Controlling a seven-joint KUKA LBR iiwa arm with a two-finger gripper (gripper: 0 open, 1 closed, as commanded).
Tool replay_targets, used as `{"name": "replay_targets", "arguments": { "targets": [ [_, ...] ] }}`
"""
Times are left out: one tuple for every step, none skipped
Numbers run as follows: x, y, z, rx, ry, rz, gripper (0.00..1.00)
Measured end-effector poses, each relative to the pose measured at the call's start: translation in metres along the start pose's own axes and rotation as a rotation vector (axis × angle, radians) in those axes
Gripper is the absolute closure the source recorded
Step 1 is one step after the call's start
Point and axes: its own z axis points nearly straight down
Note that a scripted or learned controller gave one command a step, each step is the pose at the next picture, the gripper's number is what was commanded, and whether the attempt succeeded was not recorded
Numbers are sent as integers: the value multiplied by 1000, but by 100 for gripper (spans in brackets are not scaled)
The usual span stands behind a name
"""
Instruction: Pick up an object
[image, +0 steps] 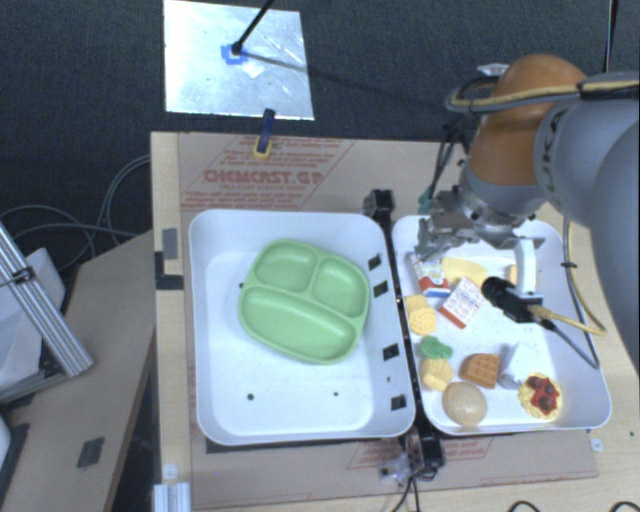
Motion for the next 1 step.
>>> {"name": "replay_targets", "arguments": {
  "targets": [
    [9, 15, -6, 1, 0, 2, 100]
  ]
}}
